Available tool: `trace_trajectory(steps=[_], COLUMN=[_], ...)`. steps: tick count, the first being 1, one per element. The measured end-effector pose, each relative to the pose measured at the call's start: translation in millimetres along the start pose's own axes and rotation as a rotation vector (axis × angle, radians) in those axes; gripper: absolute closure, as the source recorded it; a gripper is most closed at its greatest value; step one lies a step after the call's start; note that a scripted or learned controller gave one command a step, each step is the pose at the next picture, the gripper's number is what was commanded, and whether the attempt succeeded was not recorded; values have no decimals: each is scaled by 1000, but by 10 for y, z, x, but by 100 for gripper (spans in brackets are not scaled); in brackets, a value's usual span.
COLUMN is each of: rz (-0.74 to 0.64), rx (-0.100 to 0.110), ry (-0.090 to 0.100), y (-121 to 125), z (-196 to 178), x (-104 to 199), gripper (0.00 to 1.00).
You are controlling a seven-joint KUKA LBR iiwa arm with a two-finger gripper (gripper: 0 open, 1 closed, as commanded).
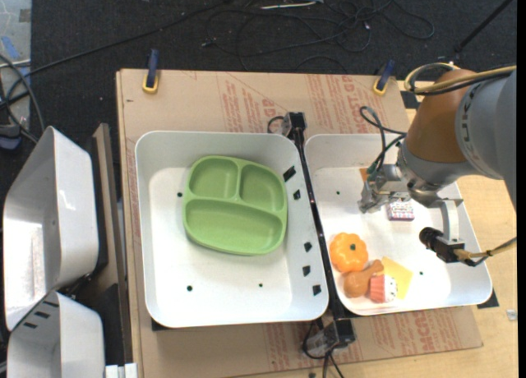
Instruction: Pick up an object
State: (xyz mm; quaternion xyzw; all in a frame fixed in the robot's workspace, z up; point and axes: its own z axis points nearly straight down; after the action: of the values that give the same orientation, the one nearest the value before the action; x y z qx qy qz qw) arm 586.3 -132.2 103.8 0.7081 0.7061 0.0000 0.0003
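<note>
The arm (460,134) is seen reaching in from the right, with its gripper (376,195) lowered into the right-hand bin (345,154), close to the bin's upper middle floor. Whether the gripper is open or closed cannot be told from this slanted view, and nothing can be made out as held by it.

Just to the right of the gripper, partly tucked under the wrist, a small purple-and-white packet (401,211) is seen lying on the bin floor. Nearer the front of the same bin a cluster of toys is found: a small orange pumpkin (348,252), a tan rounded piece (359,282) touching it from below, a pink-and-white block (380,288) and a yellow wedge (398,276) just beside these. A green divided plate (237,205) is seen lying in the left-hand bin (164,228), well apart from the arm.

The task is judged to be at an early stage: an approach has been made, but no object is seen lifted off the bin floor. A grasp and a lift are judged to be left to do. The packet is taken as the likeliest target, being nearest the gripper, though this cannot be confirmed.
</note>
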Motion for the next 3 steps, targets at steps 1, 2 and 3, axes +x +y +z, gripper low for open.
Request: trace_trajectory(steps=[1,2,3], rz=[-3,-6,-6], rx=[-4,-6,-7], ry=[-1,-1,-2], y=[-8,20,37], z=[-428,-1069,-1713], x=[5,15,9], gripper=[100,100,100])
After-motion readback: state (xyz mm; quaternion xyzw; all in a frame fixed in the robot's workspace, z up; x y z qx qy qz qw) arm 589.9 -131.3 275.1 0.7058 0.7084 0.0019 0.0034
